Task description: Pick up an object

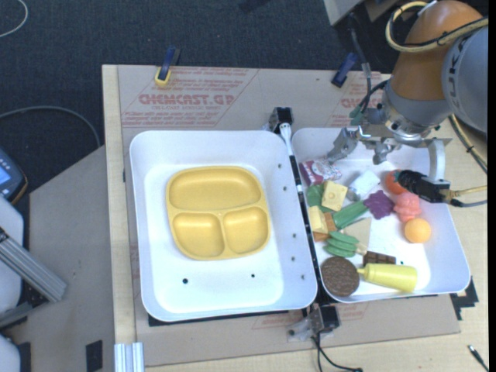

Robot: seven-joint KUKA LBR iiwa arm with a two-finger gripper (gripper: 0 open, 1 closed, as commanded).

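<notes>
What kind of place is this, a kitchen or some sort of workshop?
Probably a robotics lab bench, not a kitchen. A grey and orange robot arm reaches over two white bins, the food is toy food, and cables trail across the dark floor.

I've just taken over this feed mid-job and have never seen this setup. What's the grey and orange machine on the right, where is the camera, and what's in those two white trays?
The machine is a robot arm reaching in from the right, with a gripper at its end above the far part of the right bin. One fixed camera looks down on the bench at a slant. The left bin holds a yellow divided plate. The right bin holds a pile of toy food: an orange ball, a yellow bottle, a brown round cookie, a purple piece and green pieces. I see nothing held; I cannot tell more about its grip.
</notes>
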